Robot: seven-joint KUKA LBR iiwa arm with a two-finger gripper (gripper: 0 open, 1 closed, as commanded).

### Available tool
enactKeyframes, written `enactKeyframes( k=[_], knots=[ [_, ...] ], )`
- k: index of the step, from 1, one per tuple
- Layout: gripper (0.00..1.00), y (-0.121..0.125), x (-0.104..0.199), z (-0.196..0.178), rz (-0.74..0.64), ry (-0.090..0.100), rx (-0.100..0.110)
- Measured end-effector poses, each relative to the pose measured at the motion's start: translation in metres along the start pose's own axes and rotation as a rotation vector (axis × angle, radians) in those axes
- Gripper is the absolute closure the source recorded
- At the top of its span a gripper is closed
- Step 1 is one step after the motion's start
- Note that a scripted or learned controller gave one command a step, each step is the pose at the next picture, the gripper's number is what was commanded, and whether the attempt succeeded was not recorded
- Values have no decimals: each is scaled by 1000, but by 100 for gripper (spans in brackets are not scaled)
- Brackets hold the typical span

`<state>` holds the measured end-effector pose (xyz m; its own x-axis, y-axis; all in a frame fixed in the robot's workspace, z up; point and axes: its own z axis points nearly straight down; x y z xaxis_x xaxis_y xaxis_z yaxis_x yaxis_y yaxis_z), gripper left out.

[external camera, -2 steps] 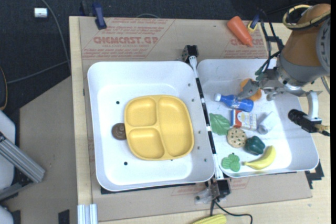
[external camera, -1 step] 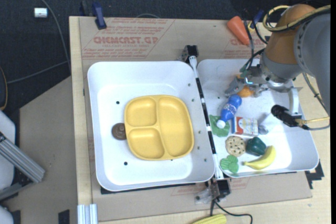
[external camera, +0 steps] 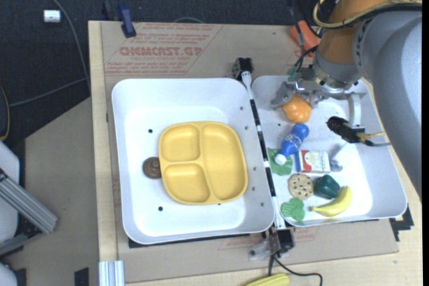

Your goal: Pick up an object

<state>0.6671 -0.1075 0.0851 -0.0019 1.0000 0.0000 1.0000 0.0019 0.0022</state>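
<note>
Bench, two bins; gripper (external camera: 299, 98) over orange (external camera: 297, 108).

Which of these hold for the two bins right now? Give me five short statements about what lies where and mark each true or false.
1. The yellow divided tray lies in the left bin. True.
2. The banana lies in the left bin. False: it lies in the right bin, near its front edge.
3. A brown round object sits against the tray's left side. True.
4. The cookie rests inside one of the tray's compartments. False: it lies in the right bin, left of the banana.
5. The gripper is over the left bin. False: it is over the back of the right bin, next to the orange object.
</note>
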Motion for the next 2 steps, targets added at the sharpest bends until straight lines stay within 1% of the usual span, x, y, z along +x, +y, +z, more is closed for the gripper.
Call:
enactKeyframes(
  k=[1, 2],
  knots=[
    [100, 1, -1, -11, -1, -3, -3],
    [100, -47, 40, -101, 0, 1, 1]
  ],
)
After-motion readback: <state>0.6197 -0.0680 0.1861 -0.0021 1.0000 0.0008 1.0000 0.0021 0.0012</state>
